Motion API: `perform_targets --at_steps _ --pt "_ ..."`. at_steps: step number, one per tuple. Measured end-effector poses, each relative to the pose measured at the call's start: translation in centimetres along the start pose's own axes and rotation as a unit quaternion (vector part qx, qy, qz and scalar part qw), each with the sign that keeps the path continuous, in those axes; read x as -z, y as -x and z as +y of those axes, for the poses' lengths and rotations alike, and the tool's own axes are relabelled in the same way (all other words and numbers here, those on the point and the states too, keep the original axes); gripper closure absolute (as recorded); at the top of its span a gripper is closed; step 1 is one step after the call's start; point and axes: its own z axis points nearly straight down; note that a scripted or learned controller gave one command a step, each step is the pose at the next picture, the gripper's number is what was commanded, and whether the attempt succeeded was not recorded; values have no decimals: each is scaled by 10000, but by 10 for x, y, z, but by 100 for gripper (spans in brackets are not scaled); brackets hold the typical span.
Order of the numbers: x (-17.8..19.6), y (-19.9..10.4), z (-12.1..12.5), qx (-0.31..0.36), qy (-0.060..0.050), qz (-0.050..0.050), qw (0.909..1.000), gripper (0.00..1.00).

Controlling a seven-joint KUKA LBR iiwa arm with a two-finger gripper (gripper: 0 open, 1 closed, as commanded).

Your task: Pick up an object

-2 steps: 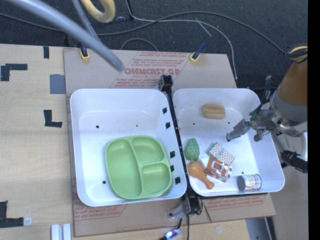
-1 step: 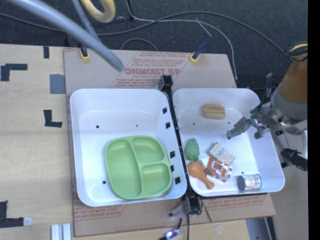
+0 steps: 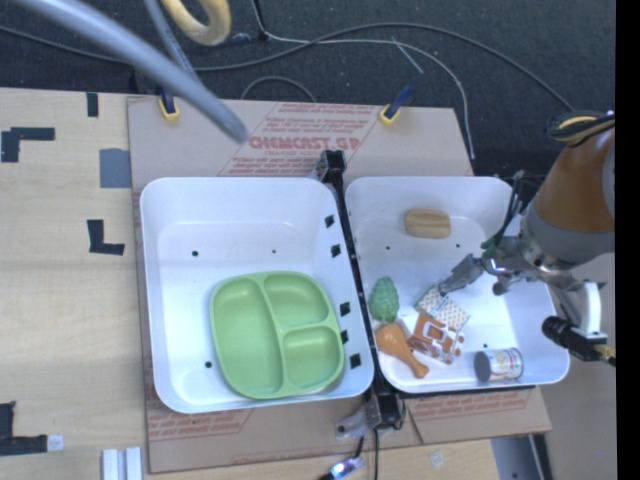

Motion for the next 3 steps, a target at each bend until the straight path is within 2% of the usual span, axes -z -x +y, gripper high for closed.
perform_targets --at_steps 1,2,3 --pt "-54 -8 -8 0 -7 4 10000 0" --pt "-69 -9 -8 2 29 -11 10000 0" --pt "-59 -8 -8 5 35 -16 10000 100"
